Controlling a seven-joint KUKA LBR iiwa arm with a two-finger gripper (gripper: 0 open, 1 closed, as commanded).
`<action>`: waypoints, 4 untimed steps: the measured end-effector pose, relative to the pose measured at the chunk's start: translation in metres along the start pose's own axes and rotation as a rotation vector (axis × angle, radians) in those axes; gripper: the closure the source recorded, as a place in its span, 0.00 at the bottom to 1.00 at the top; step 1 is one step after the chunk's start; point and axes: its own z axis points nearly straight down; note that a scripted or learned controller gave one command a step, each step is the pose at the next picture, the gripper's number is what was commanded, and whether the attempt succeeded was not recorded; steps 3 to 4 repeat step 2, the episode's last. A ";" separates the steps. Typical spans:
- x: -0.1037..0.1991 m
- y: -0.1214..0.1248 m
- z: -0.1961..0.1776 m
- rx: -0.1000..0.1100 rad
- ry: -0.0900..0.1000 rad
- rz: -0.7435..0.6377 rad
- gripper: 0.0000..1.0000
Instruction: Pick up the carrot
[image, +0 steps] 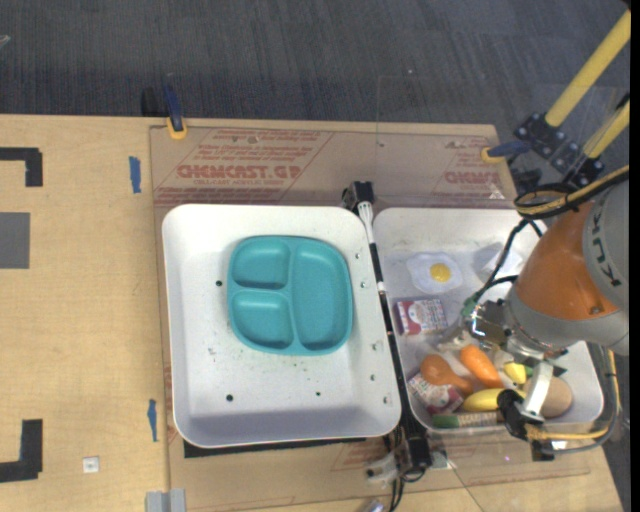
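The carrot (480, 364) is a short orange piece lying at a slant in the right bin (400, 240), in its near half. My gripper (487, 336) hangs directly over the carrot's upper end, touching it or very nearly so. The wrist and orange band cover the gripper's tips from above. I cannot see whether the carrot sits between them.
A teal divided plate (290, 292) lies in the left bin (190, 330). Crowded round the carrot in the right bin are a toy fried egg (439, 270), a pink-and-white packet (419, 316), an orange-brown piece (443, 372), a yellow banana (482, 400) and a tan egg-shaped thing (556, 398).
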 end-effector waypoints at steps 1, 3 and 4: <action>-0.004 0.003 -0.012 -0.008 -0.007 0.005 1.00; 0.088 0.006 -0.096 0.023 0.004 -0.089 1.00; 0.088 0.006 -0.096 0.023 0.004 -0.089 1.00</action>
